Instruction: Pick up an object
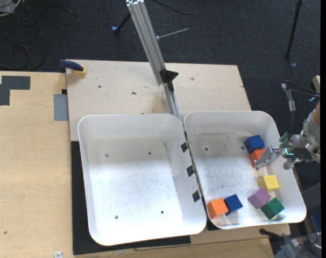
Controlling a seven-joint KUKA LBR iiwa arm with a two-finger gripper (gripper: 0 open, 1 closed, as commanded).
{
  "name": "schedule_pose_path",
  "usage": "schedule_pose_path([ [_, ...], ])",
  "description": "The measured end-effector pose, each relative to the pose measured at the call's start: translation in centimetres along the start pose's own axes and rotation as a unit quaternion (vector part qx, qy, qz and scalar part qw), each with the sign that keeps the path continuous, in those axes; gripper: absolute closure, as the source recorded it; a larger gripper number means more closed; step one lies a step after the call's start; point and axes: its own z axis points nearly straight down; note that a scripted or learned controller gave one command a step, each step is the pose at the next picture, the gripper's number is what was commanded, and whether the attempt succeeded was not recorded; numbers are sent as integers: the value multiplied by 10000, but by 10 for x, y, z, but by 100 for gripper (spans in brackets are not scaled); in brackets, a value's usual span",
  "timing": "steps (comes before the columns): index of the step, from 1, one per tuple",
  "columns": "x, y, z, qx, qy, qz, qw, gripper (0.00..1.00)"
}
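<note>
Right bin [227, 123] holds seven small blocks: blue [254, 142] with a red-orange one [256, 157] touching it near the bin's right wall, yellow [270, 183], purple [258, 198] and green [272, 208] clustered toward its near right corner, plus an orange [217, 207] and blue [233, 202] pair touching at its near rim. Gripper [269, 159] sits over the right wall just beside the red-orange block; can't tell its finger spacing or whether it grips anything. Centre and far-left floor of that bin is bare; the green block and the orange/blue pair crowd its rim.
</note>
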Motion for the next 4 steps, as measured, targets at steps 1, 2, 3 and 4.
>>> schedule_pose_path([
  [1, -1, 1, -2, -23, -6, 12, 10000, 0],
  [2, 5, 6, 45, 3, 1, 7, 10000, 0],
  [3, 12, 6, 90, 7, 3, 12, 10000, 0],
  [4, 13, 15, 141, 4, 2, 19, 10000, 0],
])
